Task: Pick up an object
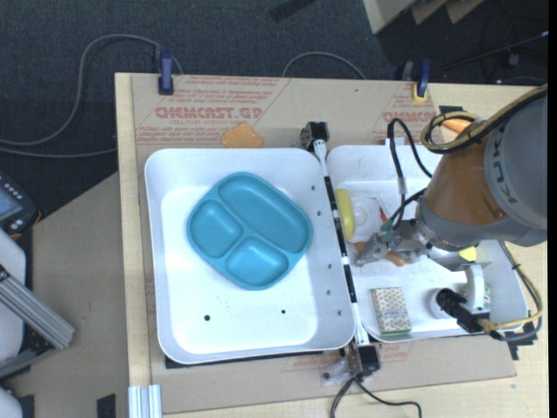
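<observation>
The left bin (165, 259) holds a blue divided plate (250, 230) near its middle, well apart from the arm's working end. On the bench above this bin lies a small orange piece (242, 135). In the right bin (374, 168), a yellow object (345, 213) lies against the left wall, its long axis running along that wall. The gripper (380, 246) sits low just to its right and slightly nearer the camera; whether it is open or closed cannot be told, and nothing is seen held. The yellow object looks the closest candidate, though the bin wall crowds it. A small patterned box (392, 310) lies nearer the front edge. The grey and orange arm (487, 190) covers the bin's right side.
</observation>
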Controlling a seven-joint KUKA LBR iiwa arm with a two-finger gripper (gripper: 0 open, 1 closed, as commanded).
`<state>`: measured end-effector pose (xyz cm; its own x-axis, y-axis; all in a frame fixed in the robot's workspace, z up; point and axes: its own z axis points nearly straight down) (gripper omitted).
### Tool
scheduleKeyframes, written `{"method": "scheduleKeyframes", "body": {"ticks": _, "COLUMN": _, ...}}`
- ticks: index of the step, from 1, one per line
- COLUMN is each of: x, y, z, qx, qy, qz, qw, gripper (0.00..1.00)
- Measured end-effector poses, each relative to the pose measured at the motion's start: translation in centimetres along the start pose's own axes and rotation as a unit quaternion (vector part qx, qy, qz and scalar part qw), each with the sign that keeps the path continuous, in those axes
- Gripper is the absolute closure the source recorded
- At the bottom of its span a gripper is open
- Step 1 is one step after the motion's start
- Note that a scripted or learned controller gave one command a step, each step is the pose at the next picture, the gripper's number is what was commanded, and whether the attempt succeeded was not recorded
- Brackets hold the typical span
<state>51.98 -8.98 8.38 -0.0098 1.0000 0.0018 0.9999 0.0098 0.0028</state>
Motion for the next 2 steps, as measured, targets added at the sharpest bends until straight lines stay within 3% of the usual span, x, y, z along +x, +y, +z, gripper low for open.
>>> {"method": "scheduleKeyframes", "body": {"ticks": 1, "x": -2.9, "y": 4.4, "z": -0.1, "qx": -0.001, "qy": -0.002, "qz": 0.004, "qw": 1.0, "gripper": 0.0}}
{"method": "scheduleKeyframes", "body": {"ticks": 2, "x": -2.8, "y": 4.3, "z": -1.1, "qx": 0.0, "qy": -0.002, "qz": 0.005, "qw": 1.0, "gripper": 1.0}}
